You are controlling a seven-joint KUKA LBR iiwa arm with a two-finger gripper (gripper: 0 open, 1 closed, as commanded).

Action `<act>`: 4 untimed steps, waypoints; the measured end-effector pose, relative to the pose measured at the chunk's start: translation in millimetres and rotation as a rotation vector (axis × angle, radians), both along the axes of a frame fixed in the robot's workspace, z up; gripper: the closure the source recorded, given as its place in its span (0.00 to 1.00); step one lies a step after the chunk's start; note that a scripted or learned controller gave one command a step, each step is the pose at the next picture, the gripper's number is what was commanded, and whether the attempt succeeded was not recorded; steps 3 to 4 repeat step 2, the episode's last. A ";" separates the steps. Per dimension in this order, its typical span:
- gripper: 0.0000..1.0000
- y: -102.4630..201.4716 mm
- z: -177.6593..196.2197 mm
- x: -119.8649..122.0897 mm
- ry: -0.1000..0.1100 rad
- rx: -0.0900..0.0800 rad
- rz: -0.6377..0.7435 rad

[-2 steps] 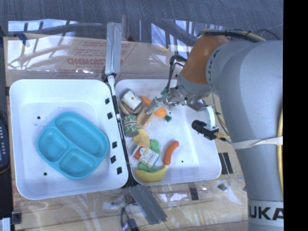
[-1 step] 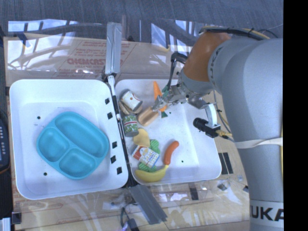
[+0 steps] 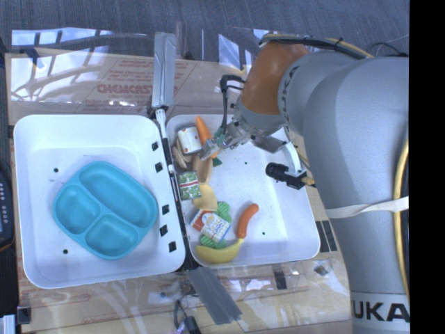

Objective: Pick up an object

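Your arm (image 3: 348, 138) comes in from the right and fills that side of the view, its grey body bent over the right bin (image 3: 295, 239) with the orange band (image 3: 268, 78) just above the wrist. The hand (image 3: 221, 139) is down at the bin's upper left corner, tilted toward the pile there; you cannot tell from here whether its fingers are spread or pressed together, nor whether anything sits between them. Right beside it lie a carrot (image 3: 202, 127), a small white carton (image 3: 188, 140) and a tan piece (image 3: 202, 167). Lower along the bin's left wall you have a green-labelled packet (image 3: 188, 185), a yellow chip-like piece (image 3: 206, 200), a printed juice box (image 3: 212, 226), a banana (image 3: 219, 253) and, apart from them, a sausage (image 3: 247, 219). The left bin (image 3: 42, 145) holds a blue divided plate (image 3: 104, 209). On the arm's base you can read "UKA" (image 3: 379, 313). Faint red lettering runs across the cardboard (image 3: 104, 82) on the table behind the bins, too blurred to read.
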State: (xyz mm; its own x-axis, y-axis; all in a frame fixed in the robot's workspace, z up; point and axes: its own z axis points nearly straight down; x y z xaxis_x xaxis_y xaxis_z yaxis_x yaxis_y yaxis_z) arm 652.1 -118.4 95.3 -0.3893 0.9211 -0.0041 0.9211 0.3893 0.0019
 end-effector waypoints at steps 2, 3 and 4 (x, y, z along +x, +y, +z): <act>1.00 46.2 97.3 5.1 0.002 0.003 -0.292; 1.00 46.2 97.3 5.1 0.002 0.003 -0.292; 1.00 46.2 97.3 5.1 0.002 0.003 -0.292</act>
